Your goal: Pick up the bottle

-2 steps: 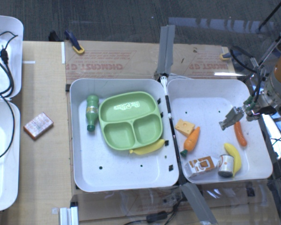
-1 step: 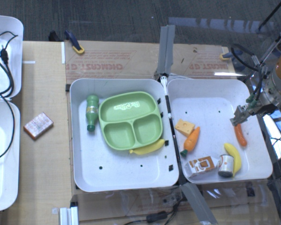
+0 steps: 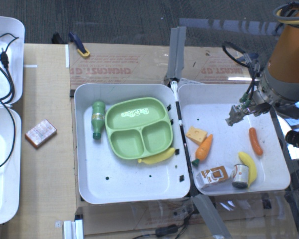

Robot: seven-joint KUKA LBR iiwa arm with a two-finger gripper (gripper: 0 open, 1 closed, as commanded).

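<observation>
A green bottle [image 3: 97, 119] lies in the left bin [image 3: 89, 183], close to its left wall and just left of a green divided plate [image 3: 138, 127]. My gripper [image 3: 235, 116] hangs over the right bin [image 3: 276, 180], near its upper middle, far to the right of the bottle. Nothing shows between the fingers.
A yellow banana [image 3: 158, 157] rests against the plate's lower edge. The right bin holds a cheese wedge [image 3: 197, 135], a carrot [image 3: 204, 148], a red sausage [image 3: 255, 141], a second banana [image 3: 248, 166], a small can [image 3: 239, 176] and a brown carton [image 3: 213, 177]. A small box [image 3: 40, 133] lies on the bench at left.
</observation>
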